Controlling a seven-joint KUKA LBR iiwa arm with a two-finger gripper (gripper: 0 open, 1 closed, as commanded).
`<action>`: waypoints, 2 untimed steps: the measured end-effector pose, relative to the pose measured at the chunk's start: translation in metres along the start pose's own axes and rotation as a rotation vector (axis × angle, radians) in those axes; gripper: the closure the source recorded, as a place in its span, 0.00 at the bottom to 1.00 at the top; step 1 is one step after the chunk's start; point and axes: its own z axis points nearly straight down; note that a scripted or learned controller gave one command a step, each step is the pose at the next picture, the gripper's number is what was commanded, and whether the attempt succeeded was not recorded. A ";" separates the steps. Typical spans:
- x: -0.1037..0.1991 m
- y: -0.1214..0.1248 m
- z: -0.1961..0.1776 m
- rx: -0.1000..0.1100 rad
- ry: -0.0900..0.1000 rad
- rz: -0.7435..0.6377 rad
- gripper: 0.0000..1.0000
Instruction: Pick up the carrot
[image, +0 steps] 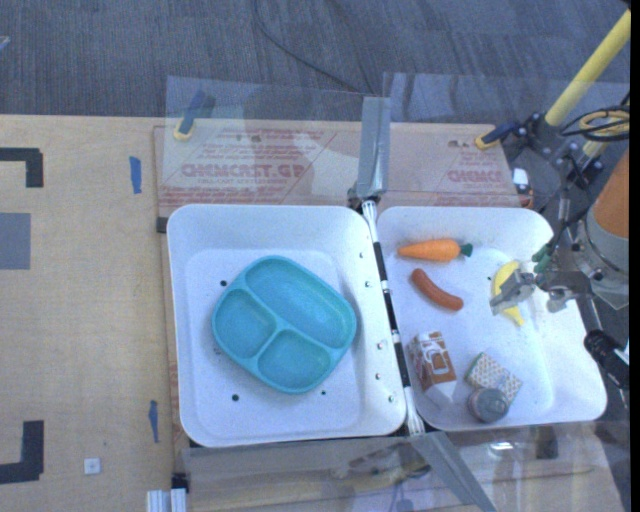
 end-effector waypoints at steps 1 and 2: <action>0.014 0.070 0.005 -0.004 -0.002 0.106 0.00; 0.052 0.131 0.086 -0.003 -0.002 0.127 0.00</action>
